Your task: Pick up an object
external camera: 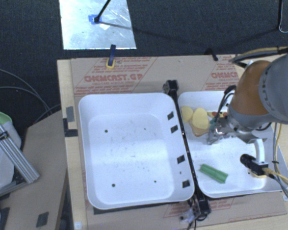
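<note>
A green block (214,173) lies in the near part of the right bin (205,152). Farther in, the gripper (213,133) hangs low, just beside two yellow pieces (199,118) at the bin's far left. How its jaws stand cannot be told.

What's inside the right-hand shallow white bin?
A green rectangular block lies near its bottom edge; two pale yellow rounded pieces sit at top left. The grey arm and gripper cover the bin's right side, so anything beneath is hidden.
</note>
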`<state>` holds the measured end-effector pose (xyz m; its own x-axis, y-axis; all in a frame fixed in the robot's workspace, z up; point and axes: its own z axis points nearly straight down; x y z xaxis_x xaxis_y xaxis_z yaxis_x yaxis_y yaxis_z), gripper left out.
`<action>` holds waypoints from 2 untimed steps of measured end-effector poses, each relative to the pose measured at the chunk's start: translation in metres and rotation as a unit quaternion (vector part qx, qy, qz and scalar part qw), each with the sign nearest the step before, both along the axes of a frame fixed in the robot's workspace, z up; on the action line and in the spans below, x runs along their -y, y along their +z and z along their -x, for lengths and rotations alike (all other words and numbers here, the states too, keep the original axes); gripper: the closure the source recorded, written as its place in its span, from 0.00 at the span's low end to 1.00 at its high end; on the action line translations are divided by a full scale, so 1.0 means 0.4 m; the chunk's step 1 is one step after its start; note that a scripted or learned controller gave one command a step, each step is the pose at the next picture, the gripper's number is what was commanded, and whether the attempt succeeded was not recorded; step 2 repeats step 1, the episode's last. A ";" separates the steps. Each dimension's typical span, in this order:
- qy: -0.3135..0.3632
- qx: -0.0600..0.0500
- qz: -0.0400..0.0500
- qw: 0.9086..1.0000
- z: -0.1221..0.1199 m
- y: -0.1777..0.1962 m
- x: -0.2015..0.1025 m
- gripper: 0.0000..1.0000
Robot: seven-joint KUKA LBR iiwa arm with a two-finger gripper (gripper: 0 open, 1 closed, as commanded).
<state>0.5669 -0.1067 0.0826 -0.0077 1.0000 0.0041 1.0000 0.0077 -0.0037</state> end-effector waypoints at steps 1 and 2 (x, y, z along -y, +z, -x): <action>0.002 0.007 0.000 1.000 0.055 0.270 -0.176 1.00; 0.002 0.007 0.000 1.000 0.055 0.270 -0.176 1.00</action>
